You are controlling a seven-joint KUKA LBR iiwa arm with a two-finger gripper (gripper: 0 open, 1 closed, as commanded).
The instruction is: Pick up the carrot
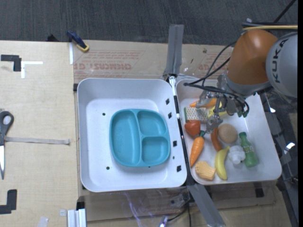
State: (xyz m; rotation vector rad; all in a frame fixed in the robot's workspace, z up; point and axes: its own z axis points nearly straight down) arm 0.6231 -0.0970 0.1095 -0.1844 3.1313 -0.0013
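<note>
The carrot (196, 149) is an orange toy with a green top. It lies slanted in the left part of the right bin (265, 126), just below a red tomato (192, 127). My gripper (212, 113) hangs over the upper middle of that bin, up and to the right of the carrot and apart from it. The grey arm with its orange band (251, 56) reaches in from the upper right. Nothing of the carrot is between the gripper's tips.
Around the carrot lie a red chili (216, 140), a brown potato (227, 133), a banana (221, 163), corn (205, 170), a white garlic (235, 156) and a green bottle (247, 149). The left bin (90, 126) holds a teal divided plate (140, 137). Scissors (4, 126) lie on the bench.
</note>
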